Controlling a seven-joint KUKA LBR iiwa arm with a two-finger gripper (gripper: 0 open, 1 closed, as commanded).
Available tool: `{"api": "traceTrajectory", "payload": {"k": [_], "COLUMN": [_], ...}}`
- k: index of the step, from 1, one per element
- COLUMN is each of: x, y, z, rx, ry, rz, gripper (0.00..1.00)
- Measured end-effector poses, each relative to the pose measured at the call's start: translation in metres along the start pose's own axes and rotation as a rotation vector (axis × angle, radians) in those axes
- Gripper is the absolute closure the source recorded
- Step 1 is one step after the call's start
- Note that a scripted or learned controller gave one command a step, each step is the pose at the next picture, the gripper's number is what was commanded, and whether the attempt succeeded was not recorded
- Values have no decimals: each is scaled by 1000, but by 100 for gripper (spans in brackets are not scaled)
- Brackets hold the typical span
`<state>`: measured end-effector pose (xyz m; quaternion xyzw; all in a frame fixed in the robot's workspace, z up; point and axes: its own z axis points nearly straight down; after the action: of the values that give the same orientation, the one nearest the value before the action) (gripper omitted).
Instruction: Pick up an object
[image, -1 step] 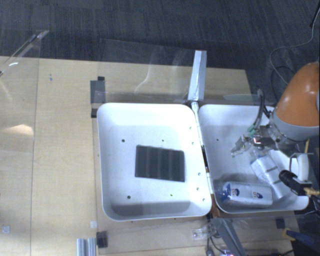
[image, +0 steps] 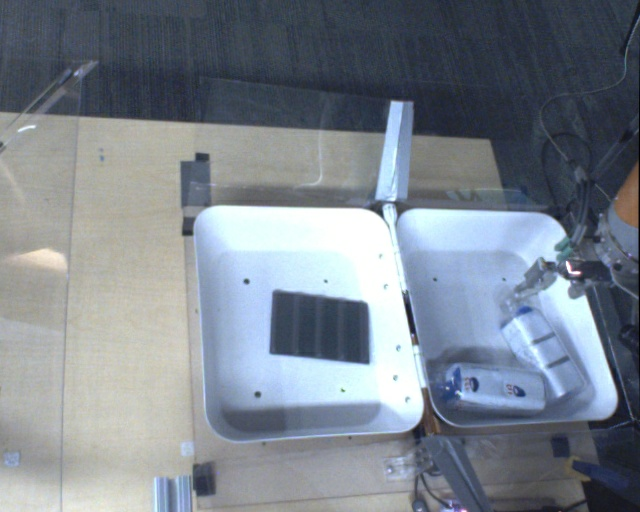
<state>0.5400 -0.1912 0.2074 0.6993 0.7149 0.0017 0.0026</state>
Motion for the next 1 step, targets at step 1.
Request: {"api": "traceTrajectory", "payload": {"k": [1], "x": [-9], "y": [12], "z": [-93], "rx": [-2], "ry": [0], "rz": [-140], "gripper": [0]}}
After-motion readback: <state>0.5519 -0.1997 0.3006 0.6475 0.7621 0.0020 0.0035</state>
